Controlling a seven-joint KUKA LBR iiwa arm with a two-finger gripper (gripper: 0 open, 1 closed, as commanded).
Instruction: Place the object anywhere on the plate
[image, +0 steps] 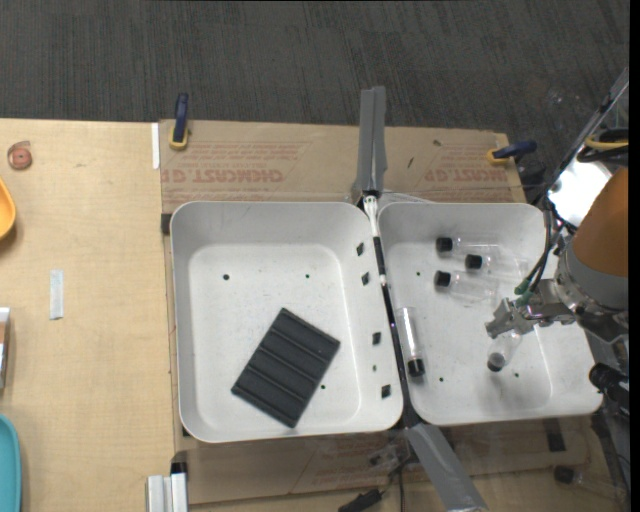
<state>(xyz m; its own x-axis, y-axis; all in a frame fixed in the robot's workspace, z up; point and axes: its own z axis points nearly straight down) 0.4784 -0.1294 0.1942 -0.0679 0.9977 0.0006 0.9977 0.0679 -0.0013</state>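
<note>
The plate (287, 367) is a black ridged rectangle lying at a slant on the floor of the left bin (200, 300). Several clear vials with black caps lie in the right bin (450, 400): two near the back (445, 244) (472, 261), one just in front of them (446, 281), and a long one (410, 345) by the left wall. Another vial (497, 357) sits right under my gripper (503, 328), which hangs low over the right side of the right bin. I cannot see whether that vial touches the gripper or rests on the floor.
The grey arm with its orange band (612, 240) comes in over the right bin's right rim. A metal divider bar (372, 150) runs between the bins. Blue clamps (180, 120) (512, 152) hold the cardboard at the back.
</note>
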